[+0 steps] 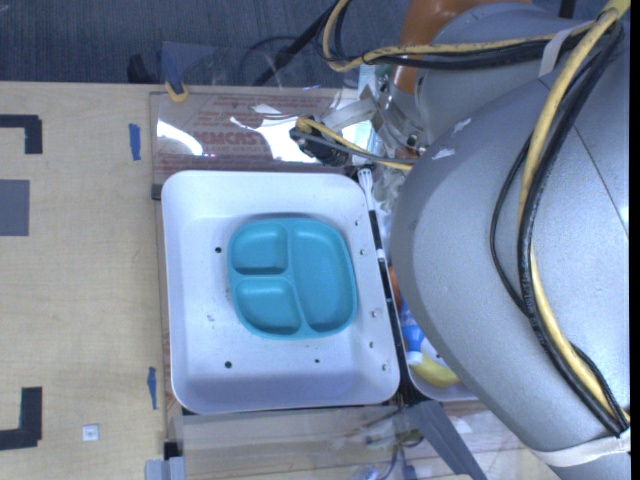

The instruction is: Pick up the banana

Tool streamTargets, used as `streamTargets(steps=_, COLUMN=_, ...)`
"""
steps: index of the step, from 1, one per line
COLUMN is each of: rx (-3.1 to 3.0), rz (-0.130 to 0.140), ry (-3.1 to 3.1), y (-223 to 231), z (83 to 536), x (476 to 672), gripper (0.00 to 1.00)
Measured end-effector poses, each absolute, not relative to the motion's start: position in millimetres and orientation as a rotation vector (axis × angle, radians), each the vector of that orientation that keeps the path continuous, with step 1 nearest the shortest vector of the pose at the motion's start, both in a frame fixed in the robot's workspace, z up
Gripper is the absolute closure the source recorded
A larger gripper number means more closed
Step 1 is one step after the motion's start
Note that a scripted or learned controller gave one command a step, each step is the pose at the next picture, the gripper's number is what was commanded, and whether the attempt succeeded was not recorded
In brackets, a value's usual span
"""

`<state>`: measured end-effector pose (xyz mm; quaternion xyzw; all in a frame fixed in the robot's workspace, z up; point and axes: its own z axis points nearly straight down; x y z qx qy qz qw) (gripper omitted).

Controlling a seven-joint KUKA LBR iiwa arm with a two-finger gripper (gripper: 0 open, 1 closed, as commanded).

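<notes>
Nearest the camera, most of the right bin is being covered by the grey arm (520,248), with yellow and black cables being carried along its flank. The gripper is being hidden beneath that bulk; whether it is apart, together, or clamped on anything cannot be told.

Just past the arm's lower left edge, a yellow curved shape is being shown in a narrow sliver of the right bin (455,393); it is being judged to be the banana (434,371), lying against the bin's left wall near the front corner. A blue-and-white item (411,335) is being seen just above it, and an orange sliver above that, too slight to name.

Progress: the banana is being read as resting in the bin, not lifted. The pick is being judged as not yet done; grasp and lift are both left.

Room for moving: the banana is being crowded by the dividing wall between the bins and by the front rim, so little space is being left on those sides. An approach from the bin's interior is being judged freer, though that ground is being obscured.

Farther left, the left bin (190,268) is being occupied by a teal divided plate (292,276), well apart from the banana. Beyond, the tan bench (80,268) is being marked with blue tape.
</notes>
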<state>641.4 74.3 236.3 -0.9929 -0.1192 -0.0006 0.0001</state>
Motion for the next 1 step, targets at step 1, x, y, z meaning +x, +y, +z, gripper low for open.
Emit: streamTargets(steps=1, rx=-3.125, rz=-0.001, ry=-0.314, y=83.8, z=238.3, x=648.2, gripper=1.00)
